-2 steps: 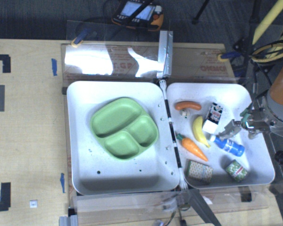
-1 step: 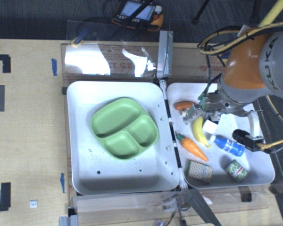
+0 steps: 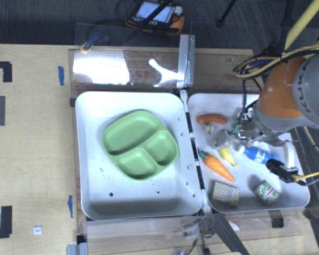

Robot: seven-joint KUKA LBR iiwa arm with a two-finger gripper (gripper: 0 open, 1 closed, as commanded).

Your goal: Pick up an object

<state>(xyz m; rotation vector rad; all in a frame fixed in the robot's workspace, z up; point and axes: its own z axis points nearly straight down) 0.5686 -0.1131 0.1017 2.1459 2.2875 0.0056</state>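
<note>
Carrot lies in the right bin, just below the claw; I cannot tell how the claw stands. Nearby lie a yellow piece, blue bottle and sausage, so it should descend squarely over one item.

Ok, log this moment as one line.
end effector low in right bin | near carrot, bottle | green tray in left bin
</note>
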